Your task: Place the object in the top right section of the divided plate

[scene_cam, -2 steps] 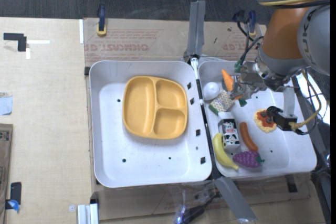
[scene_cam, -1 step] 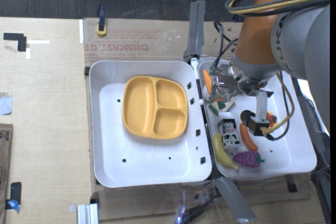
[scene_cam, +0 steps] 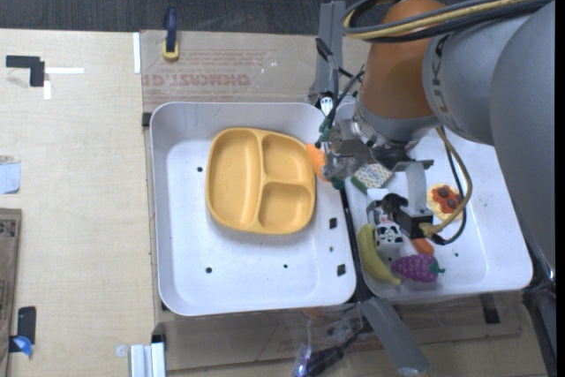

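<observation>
The end effector point(scene_cam: 334, 162) is seen at the divider between the two bins, just beside the divided plate's point(scene_cam: 260, 181) right edge; whether it is spread cannot be told. An orange object point(scene_cam: 315, 157) is seen touching it — between fingers or not is unclear. A banana point(scene_cam: 375, 259), grapes point(scene_cam: 415, 269) and other toys are crowded in the right bin point(scene_cam: 494, 265).

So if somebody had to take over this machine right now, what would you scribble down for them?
Pincer: low over the seam between the two bins, just right of the divided plate. A small orange object sits at it by the plate's right rim; whether it is gripped, I cannot tell.
Plate: in the left bin, nothing in any section.
Right bin: banana, grapes and other toys.
Done: nothing placed yet.
Left: get the object into the plate's top right section.
</observation>
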Robot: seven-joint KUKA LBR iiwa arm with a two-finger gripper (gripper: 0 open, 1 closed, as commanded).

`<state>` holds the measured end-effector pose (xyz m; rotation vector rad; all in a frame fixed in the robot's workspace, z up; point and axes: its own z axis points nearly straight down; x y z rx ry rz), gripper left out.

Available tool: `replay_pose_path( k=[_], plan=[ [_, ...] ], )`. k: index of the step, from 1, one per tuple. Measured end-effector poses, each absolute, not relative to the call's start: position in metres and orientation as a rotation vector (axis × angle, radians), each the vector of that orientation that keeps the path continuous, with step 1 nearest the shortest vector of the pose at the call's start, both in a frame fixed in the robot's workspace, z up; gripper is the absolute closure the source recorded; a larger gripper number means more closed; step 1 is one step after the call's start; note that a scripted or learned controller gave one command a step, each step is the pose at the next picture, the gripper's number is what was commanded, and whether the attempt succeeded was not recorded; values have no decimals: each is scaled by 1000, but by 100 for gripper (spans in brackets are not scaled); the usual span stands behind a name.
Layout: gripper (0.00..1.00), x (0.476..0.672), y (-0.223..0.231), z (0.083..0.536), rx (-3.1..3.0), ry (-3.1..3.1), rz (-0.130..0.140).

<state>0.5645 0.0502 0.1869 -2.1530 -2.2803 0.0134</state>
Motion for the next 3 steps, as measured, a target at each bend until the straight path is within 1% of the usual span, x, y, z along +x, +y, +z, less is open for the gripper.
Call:
replay_pose_path(
  k=[1, 2, 3],
  plan=[
    [100, 542, 57, 187, -1915, -2483, 12],
    [100, 613, -6, 187, -1823, -2554, 10],
    [100, 659, -94, 208, -1906, -2493, 8]
  ],
)
